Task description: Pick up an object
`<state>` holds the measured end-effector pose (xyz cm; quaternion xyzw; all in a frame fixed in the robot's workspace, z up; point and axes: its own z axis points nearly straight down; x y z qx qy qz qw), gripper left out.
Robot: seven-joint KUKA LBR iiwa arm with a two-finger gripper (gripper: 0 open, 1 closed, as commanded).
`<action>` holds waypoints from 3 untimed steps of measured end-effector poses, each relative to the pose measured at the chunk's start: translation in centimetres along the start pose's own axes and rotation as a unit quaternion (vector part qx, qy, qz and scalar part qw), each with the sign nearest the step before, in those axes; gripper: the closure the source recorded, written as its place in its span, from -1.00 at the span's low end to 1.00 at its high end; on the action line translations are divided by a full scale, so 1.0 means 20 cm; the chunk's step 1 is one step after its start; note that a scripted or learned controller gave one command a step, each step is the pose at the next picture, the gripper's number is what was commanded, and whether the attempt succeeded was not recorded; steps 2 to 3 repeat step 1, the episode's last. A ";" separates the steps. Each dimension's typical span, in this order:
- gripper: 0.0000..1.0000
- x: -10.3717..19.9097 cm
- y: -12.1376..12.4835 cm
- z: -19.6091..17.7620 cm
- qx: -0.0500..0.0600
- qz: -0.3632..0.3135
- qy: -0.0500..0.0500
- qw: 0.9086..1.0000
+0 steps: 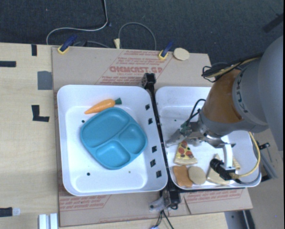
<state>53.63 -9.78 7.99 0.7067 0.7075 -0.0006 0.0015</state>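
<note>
Lower right of the frame: grey KUKA arm with orange band (228, 99) bent down over the right-hand shallow white bin (180, 97), its two-finger gripper (186, 133) low above the bin floor, just over the toy pizza slice with red topping (184, 154). Fingers lost in the dark clutter under the wrist, so width of opening impossible to tell; nothing visibly held between them. Just below the pizza slice, near the bin's lower edge, a round brown cookie-like piece (182, 176) touching a paler tan round piece (198, 175), with a further pale, wedge-like item (218, 177), perhaps another food toy, partly hidden behind a black cable fitting. Centre left: left-hand shallow white bin (66, 142) holding a light-blue plastic plate with three compartments (114, 137), tilted diagonally, and an orange toy carrot with green tip (102, 106) lying just beyond its upper-left rim. Under both bins, brown cardboard sheet with red print (128, 68), clipped along its top edge.
</note>
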 end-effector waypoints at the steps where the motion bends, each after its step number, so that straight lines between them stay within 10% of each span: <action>1: 1.00 -0.01 0.01 -0.08 -0.002 0.001 -0.001 1.000; 3: 1.00 -0.01 0.01 -0.08 -0.002 0.001 -0.001 1.000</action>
